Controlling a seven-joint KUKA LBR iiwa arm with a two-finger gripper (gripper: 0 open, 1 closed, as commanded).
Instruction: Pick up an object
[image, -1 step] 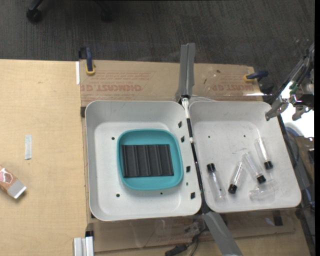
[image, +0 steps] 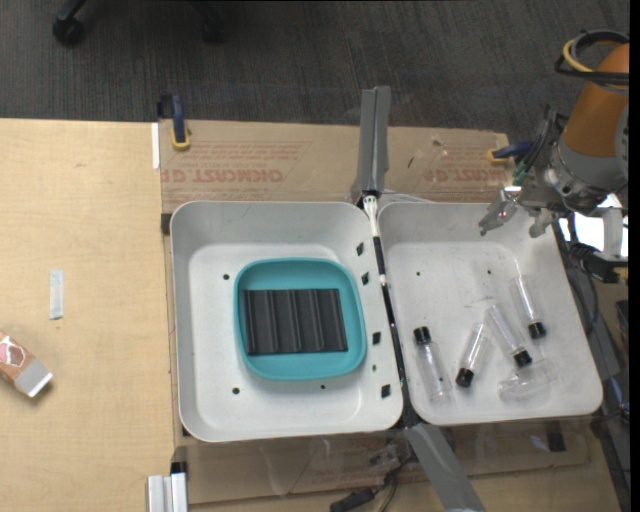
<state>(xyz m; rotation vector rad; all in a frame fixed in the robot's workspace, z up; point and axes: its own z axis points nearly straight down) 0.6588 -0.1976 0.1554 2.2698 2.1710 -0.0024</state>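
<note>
Several clear plastic tubes with black caps lie in the right bin (image: 440, 235). One tube (image: 429, 364) lies near the bin's left side, a second tube (image: 471, 350) slants beside it, and a third tube (image: 526, 304) lies further right. My gripper (image: 515, 221) hovers over the bin's far right corner, above and apart from the tubes. Its fingers (image: 491, 217) are spread open with nothing between them. The arm's orange band (image: 598, 105) rises at the top right.
The left bin (image: 200, 300) holds a teal tray (image: 298, 362) with dark slots. A metal post (image: 374, 140) stands behind the seam between the bins. A blue clamp (image: 172, 118) grips the cardboard at the back left. A small packet (image: 22, 366) lies on the wooden bench.
</note>
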